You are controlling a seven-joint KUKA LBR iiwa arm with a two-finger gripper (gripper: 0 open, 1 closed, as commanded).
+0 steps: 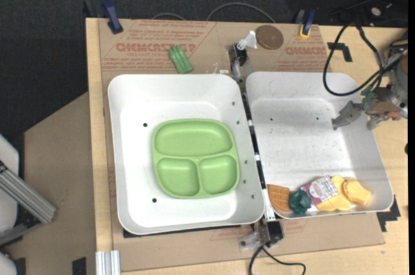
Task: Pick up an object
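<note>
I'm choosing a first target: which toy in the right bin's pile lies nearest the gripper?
The yellow-orange toy at the pile's right end; the gripper sits above it, while the teal one lies farther left.

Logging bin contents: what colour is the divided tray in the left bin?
Light green tray, camera view.

R bin (363, 157) floor open up top, toys (324, 194) crowd near edge, plate (194, 158) fills L bin (130, 137) mid

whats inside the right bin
A heap of small toy foods sits in the right bin's near corner: yellow pieces, a green lump, a pink-labelled packet. Whatever lies underneath them is covered.
</note>
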